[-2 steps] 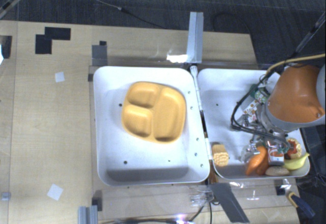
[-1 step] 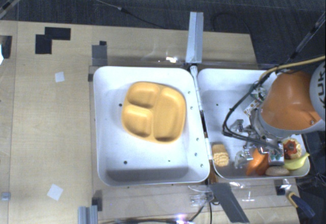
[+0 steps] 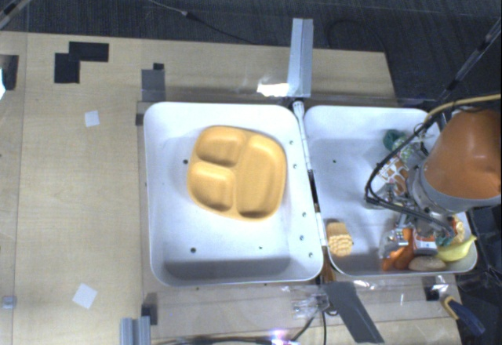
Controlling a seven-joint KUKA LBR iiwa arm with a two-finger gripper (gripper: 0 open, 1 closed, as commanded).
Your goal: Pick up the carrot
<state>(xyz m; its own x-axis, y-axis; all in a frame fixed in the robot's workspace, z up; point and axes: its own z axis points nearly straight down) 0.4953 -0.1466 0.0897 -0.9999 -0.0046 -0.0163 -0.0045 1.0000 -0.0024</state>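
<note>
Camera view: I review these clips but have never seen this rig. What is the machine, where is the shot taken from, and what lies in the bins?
One camera looks down at a slant on a bench with two white bins. The arm, grey with an orange band, reaches in from the right over the right bin. Its gripper is low in that bin's near corner, by the carrot, a banana and other small items; whether it holds anything is unclear. A corn cob lies further left. The left bin holds a yellow divided tray.

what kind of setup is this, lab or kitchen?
Most likely a robot lab bench, not a kitchen: two white bins fixed side by side on a wooden bench, toy food such as a carrot and corn, and a cabled robot arm reaching in.
</note>
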